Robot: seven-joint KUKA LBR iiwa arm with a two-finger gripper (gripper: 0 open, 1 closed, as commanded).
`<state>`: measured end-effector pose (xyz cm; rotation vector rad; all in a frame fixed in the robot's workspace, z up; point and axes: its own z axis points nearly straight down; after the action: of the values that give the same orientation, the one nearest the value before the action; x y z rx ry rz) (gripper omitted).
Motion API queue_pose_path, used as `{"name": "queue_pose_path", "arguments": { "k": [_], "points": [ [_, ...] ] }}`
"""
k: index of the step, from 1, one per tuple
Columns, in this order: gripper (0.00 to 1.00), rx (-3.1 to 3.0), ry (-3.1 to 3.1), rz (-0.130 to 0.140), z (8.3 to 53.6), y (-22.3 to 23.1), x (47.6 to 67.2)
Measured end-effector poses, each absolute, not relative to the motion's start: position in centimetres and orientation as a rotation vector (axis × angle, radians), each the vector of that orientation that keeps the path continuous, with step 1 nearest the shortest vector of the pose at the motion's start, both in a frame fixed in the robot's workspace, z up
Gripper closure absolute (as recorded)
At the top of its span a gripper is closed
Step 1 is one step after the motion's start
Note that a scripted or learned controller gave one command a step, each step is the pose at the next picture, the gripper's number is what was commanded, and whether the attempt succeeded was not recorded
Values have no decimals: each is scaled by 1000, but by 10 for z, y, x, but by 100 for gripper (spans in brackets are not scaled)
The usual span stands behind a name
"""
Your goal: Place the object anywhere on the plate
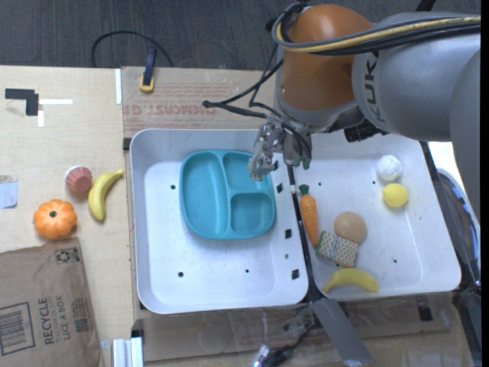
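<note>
A teal divided plate (227,195) lies in the left white bin (160,274). My gripper (280,156) hangs over the plate's upper right corner, near the rim between the two bins. Its fingers stand apart with nothing between them. In the right bin (435,258) lie an orange carrot (309,214) just below the gripper, a tan bread roll (350,225), a speckled square cracker (338,248), a yellow banana (353,280), a lemon (395,196) and a white ball (389,167).
On the wooden bench left of the bins sit a small pumpkin (55,219), a second banana (103,192) and a pink cupcake (79,180). A brown paper bag (42,304) lies at the lower left. The arm's orange band (321,52) looms above the bins' far edge.
</note>
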<state>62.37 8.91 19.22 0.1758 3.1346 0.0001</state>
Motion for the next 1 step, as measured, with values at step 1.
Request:
{"name": "queue_pose_path", "arguments": {
  "k": [1],
  "points": [
    [100, 12, 3136, 1, 246, 125, 644]
  ]
}}
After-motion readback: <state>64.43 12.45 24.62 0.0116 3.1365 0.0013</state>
